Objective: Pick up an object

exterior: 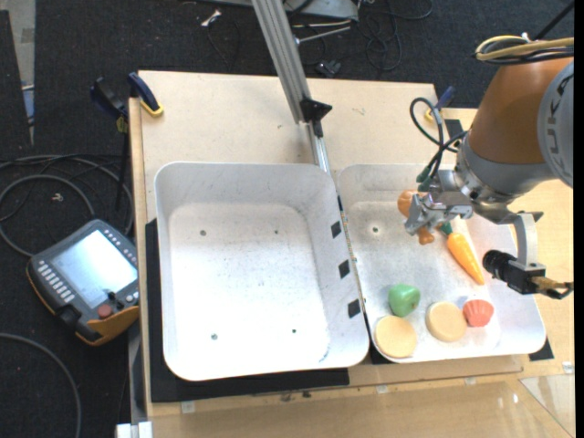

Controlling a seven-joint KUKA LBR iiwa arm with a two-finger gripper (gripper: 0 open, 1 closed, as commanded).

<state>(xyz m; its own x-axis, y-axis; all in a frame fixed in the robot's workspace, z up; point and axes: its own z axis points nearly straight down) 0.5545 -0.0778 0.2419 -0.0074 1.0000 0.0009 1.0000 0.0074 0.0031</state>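
My gripper (pixel 427 215) hangs low over the upper middle of the right bin (pixel 365 185). An orange piece (pixel 406 203) shows at its left side and another orange bit (pixel 426 237) just below it; the gripper hides how they join. An orange carrot (pixel 464 255) lies slanted just right of the gripper. Along the bin's front lie a green piece (pixel 402 297), two tan discs (pixel 395 336) (pixel 446 321) and a red piece (pixel 477 313).
The left bin (pixel 182 185) sits beside the right one, their raised walls meeting at the middle (pixel 345 254). A slanted metal pole (pixel 283 48) rises behind the bins. A teach pendant (pixel 87 281) lies on the floor at left.
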